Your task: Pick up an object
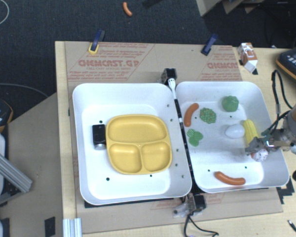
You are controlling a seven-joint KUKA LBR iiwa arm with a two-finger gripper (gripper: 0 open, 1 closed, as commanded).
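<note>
Seen from above: gripper (259, 149) reached into the right bin (271, 174) at three o'clock, beside a yellow corn cob (249, 130) and a white egg (234, 131). Grip unclear; cannot tell. Read "CHEMCAST GP" in red on the brown board (118, 58) at twelve o'clock.

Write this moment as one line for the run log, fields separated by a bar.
gripper: low in right bin, beside corn | grasp: cannot tell | yellow tray: left bin

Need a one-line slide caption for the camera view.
Gripper low in right white bin beside yellow corn cob; yellow divided plate in left white bin.
</note>
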